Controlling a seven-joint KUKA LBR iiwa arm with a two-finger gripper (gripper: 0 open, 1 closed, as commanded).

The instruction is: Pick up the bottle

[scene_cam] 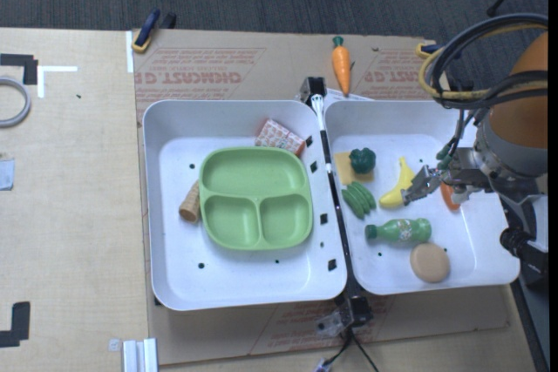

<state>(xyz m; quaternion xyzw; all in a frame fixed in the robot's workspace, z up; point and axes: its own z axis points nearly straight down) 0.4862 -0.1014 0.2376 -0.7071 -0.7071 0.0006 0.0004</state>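
step: gripper open, hovering by the banana, nothing grabbed yet
next: drop toward the green bottle lying below

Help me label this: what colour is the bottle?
Green, with a pale label, seen in the camera view: bottle.

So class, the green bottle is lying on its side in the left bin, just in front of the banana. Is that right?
Not quite. The green bottle is lying on its side, but in the right bin, not the left bin, which holds the green divided tray. The camera view shows it just in front of the banana, beside a round tan object.
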